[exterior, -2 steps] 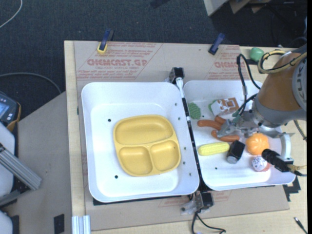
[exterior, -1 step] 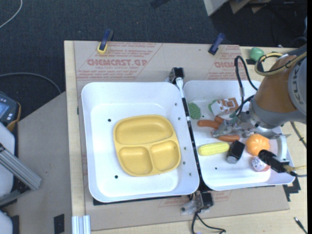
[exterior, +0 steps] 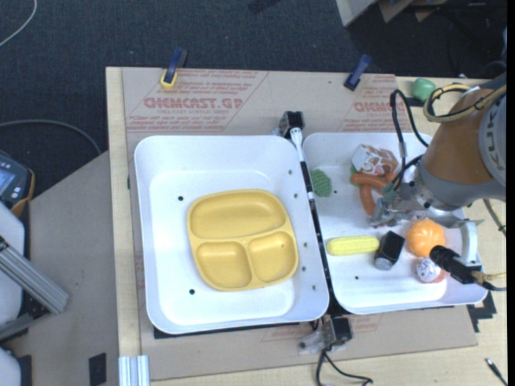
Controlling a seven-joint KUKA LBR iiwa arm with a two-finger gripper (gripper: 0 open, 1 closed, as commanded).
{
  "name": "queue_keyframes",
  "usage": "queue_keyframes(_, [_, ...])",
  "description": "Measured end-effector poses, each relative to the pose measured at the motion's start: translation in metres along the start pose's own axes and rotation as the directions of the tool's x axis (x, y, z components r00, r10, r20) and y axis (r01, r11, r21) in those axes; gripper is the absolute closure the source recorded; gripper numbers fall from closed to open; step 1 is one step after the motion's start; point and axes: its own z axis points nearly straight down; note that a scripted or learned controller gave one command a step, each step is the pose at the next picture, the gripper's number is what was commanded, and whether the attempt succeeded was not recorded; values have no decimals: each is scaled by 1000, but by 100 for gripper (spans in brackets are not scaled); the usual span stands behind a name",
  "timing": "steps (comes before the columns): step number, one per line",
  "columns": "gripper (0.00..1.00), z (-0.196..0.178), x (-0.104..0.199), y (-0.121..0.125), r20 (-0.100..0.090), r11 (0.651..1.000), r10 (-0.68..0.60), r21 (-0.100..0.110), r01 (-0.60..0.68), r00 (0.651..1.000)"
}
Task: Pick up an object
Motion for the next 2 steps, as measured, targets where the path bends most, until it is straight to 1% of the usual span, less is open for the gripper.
queue_keyframes(1, [100,-52,10,1,1,1000,-1,-2,1,1000])
queue_keyframes(2, [100,-97,14,6,2,1000,-1,-4,1,1000])
